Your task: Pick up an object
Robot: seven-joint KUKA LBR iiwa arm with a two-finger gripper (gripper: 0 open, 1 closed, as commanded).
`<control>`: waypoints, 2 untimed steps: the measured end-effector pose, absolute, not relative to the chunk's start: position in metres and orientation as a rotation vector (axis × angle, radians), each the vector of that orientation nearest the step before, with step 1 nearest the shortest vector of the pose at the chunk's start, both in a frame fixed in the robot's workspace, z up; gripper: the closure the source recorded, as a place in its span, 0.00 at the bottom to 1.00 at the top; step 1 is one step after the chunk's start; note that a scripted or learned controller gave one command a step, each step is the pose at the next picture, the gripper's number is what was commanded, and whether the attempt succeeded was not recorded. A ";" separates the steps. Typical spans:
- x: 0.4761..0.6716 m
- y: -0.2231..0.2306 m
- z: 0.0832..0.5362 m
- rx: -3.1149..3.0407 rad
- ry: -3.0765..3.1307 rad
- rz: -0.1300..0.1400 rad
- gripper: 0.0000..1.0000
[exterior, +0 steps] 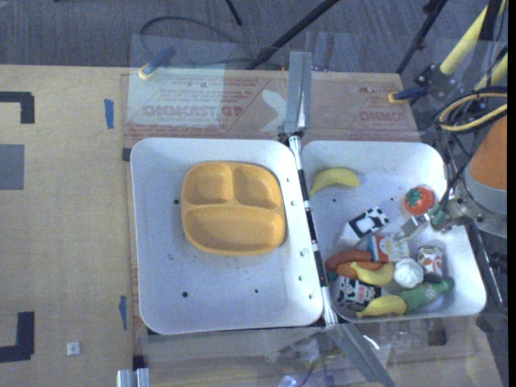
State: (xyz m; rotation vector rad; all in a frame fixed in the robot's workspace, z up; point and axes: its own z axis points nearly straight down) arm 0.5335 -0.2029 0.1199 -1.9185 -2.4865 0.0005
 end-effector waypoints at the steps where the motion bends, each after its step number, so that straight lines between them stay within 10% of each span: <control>1: 0.504 -0.214 0.092 -1.919 -2.495 -0.030 0.00; 2: 0.504 -0.216 0.103 -1.926 -2.497 -0.028 1.00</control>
